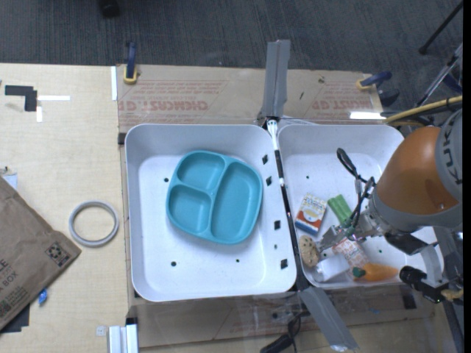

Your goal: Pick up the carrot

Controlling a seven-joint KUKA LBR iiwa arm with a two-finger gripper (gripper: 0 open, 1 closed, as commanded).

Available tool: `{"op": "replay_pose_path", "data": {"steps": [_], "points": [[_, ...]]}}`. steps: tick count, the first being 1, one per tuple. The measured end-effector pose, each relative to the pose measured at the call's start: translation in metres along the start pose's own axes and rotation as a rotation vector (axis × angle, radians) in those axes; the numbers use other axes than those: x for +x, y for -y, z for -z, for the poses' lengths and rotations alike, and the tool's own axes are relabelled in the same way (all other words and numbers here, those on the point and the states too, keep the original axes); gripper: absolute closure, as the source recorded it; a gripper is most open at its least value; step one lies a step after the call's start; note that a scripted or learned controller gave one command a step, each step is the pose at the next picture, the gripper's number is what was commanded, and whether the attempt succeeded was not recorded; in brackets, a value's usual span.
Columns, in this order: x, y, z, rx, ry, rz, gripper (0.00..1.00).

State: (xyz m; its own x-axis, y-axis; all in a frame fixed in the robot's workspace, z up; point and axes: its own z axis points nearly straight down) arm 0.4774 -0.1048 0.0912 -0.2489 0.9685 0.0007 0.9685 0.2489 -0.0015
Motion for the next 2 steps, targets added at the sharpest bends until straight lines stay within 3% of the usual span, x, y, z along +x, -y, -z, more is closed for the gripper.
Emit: {"op": "replay_pose_path", "data": {"steps": [1,2], "points": [[-0.026,0.002,0.003,-0.011,0.01,0.651,0.0],[-0.023,-0.045,0.019,-0.002,0.002,0.225,0.0]]}}
